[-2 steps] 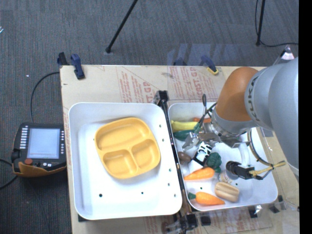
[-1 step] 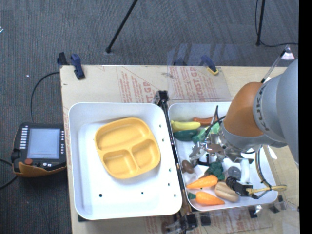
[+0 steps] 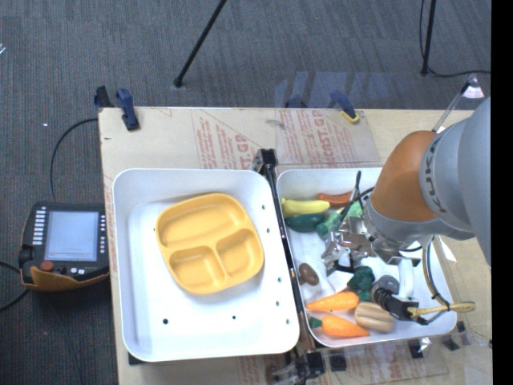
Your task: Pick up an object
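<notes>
The gripper [image 3: 343, 251] hangs low inside the right bin [image 3: 449, 327], its metal parts crowded among the toy food; whether it is open, closed or gripping something cannot be told from this view. Above it, toward 2 o'clock, rises the grey arm with its orange band [image 3: 405, 187].

Just at 11 o'clock from the gripper lies a green vegetable [image 3: 303, 222], and touching that on its upper side a yellow banana [image 3: 304, 207]. At 12 o'clock, near the bin's far wall, lies an orange-red piece [image 3: 335, 198], partly hidden by a dark cable. At 8 o'clock sits a small brown object [image 3: 308, 274], apart from the rest. Below the gripper, at 5 o'clock, is a dark green lump [image 3: 362, 281]; at 6 o'clock an orange carrot [image 3: 333, 301], and beneath that a second carrot [image 3: 345, 326] near the bin's near wall. Beside the second carrot, at 3 o'clock from it, lies a tan bread-like roll [image 3: 373, 317], close to a dark round piece and a white part at the arm's side.

The left bin [image 3: 136, 215], touching the right bin along a dark divider, holds a yellow divided plate [image 3: 210, 241] with three compartments.

Off the bench, far at 9 o'clock, a handheld control pendant [image 3: 66, 244] rests on the carpet.
</notes>
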Tool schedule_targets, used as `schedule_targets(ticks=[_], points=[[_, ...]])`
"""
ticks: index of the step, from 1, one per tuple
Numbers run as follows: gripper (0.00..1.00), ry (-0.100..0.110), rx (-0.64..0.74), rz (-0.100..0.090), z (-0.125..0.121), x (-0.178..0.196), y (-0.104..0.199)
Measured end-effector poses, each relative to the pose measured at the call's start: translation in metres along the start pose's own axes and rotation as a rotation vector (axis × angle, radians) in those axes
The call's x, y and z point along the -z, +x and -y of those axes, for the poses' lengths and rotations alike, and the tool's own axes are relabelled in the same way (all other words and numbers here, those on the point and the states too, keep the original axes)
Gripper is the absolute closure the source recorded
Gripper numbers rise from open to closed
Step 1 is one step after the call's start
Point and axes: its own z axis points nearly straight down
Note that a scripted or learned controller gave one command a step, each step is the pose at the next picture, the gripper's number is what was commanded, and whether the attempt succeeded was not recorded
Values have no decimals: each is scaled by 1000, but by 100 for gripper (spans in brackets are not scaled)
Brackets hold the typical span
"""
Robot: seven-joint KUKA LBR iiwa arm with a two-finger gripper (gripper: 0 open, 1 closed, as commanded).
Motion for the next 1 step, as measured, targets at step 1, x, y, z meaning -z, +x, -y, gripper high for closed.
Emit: schedule_targets(ticks=[1], points=[[100,-20,-124,2,-68,122,31]])
